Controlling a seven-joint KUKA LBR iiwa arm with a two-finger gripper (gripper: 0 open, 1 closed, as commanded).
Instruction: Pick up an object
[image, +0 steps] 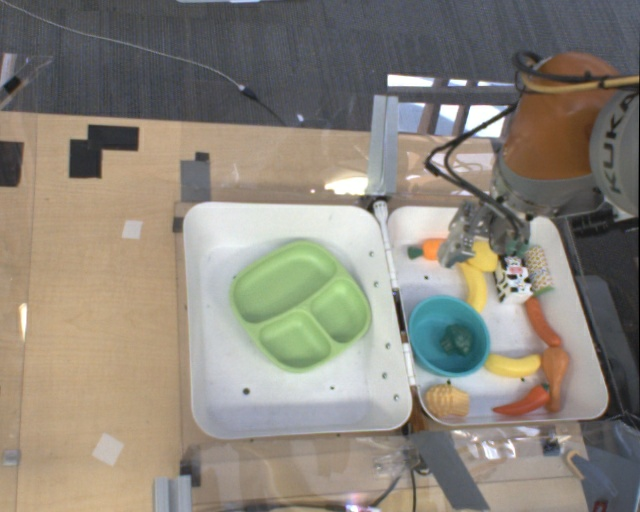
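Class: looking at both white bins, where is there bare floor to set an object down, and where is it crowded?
Free: the left bin floor around the green divided plate, widest along its near edge. Crowded: the right bin, with the teal bowl, bananas and gripper.

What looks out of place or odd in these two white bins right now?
Nothing looks spilled or broken. The green divided plate lies askew in the left white bin, turned diagonally to the walls. The toy food crowds the right white bin, one small green piece inside the teal bowl.
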